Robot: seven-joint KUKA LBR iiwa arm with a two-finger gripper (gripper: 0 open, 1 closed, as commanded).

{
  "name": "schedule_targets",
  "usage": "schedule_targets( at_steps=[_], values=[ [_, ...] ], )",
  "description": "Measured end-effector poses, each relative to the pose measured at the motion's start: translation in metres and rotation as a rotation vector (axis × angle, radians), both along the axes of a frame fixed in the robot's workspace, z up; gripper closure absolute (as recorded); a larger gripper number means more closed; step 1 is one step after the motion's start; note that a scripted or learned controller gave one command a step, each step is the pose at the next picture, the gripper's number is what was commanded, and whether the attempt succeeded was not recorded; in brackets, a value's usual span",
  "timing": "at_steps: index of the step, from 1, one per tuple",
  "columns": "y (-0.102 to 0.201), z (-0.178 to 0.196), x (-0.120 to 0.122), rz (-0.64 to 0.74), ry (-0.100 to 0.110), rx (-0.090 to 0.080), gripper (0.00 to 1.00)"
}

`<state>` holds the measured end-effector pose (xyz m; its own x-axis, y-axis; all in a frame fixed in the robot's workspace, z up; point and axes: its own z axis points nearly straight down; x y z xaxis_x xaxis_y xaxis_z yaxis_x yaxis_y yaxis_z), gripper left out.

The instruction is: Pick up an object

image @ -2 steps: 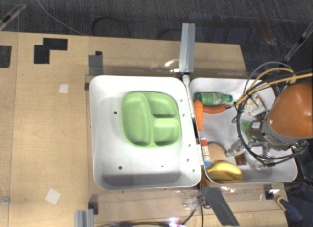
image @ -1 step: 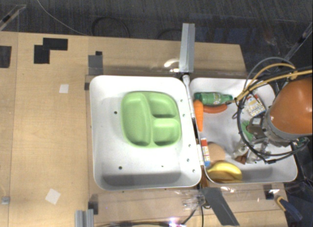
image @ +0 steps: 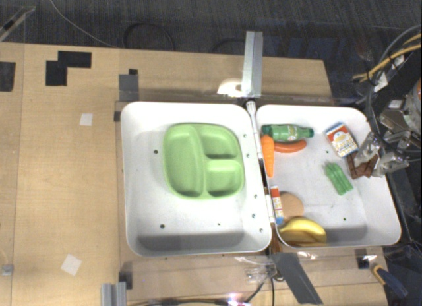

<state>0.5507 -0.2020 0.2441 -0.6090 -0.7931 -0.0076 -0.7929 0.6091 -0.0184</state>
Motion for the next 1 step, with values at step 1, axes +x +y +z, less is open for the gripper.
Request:
schedule_targets(
  at_steps=[1],
  values=[
    [0.0721, -0.0849, -0.0203, -0.054, 0.016, 0.011, 1.00]
  ],
)
